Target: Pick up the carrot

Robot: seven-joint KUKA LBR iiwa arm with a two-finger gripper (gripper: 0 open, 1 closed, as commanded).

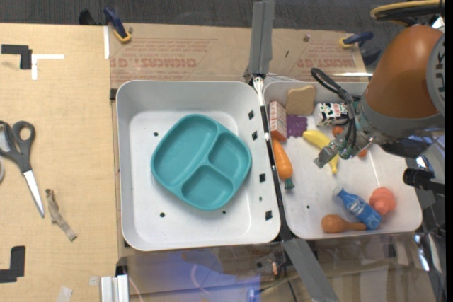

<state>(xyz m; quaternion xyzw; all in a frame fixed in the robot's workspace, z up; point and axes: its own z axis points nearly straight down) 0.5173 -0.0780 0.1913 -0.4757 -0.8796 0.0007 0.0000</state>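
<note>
The carrot (282, 160) lies in the right bin (396, 223), along its left wall, tip toward the near side. It is probably a light, rigid, smooth toy; grip across the thick orange middle. The arm (403, 78) reaches in from the right, wrist angled down-left. The gripper (329, 154) hovers near the carrot, apart from it; its state cannot be determined.

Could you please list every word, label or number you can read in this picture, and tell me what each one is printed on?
"CHEMICAL GR...": red print, seen upside down, on the cardboard sheet behind the left bin; only partly readable.
Red print on the cardboard behind the right bin: too blurred to read.
Small carton and blue bottle labels: too small to read.
</note>
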